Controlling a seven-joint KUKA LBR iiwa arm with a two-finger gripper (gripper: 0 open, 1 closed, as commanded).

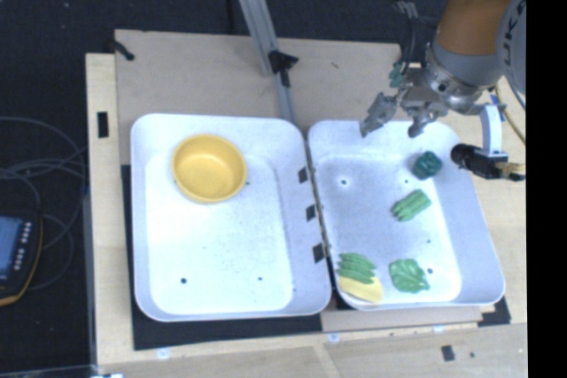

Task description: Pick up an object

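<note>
— Set the scene for us: what's under you?

— A pale wooden bench (213, 49) on a dark floor, with two shallow white bins side by side. A grey metal pole (252, 0) slants up from the bench's far edge, cables lie on the floor off the left edge, and a small handheld screen (16, 252) sits down there too (dim, hard to read). The left bin (221, 279) carries a yellow bowl (209, 167) near its far left corner.

— And your side?

— I'm over the right bin (354, 155), at its far edge. My gripper (395, 125) hangs there with the two fingers spread apart, and nothing between them.

— Where are the pickings?

— All toward the near and right side of that bin. A dark teal object (427, 165) lies closest, just beside my right-hand finger and nearer the bin's right edge, not touching me. A green piece (410, 205) sits mid-bin, beyond that. Along the near edge: another green piece (356, 265) lying against a yellow one (363, 288), and a leafy green one (408, 275) near the near right corner. Those three are well apart from my fingers.
</note>
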